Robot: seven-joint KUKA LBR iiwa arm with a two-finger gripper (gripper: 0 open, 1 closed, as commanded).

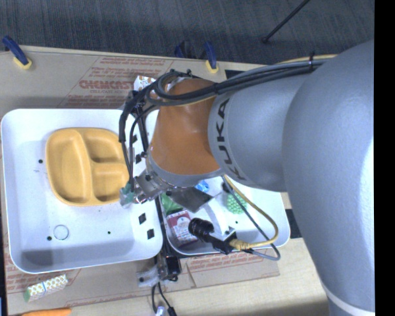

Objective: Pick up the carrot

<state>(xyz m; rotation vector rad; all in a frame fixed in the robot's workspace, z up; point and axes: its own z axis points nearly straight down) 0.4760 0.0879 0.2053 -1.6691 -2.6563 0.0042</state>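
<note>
While arm [184, 137] hangs over left bin's [20, 176] rim, beside yellow tray [85, 166]; can't tell grip open/shut.

The bench [85, 84] has brown cardboard on top, and two white bins [26, 196] sit on it.

A bulky grey arm [303, 130] with a broad orange band [183, 133] (black KUKA lettering beside it) and black cables [184, 87] looping over it.
</note>
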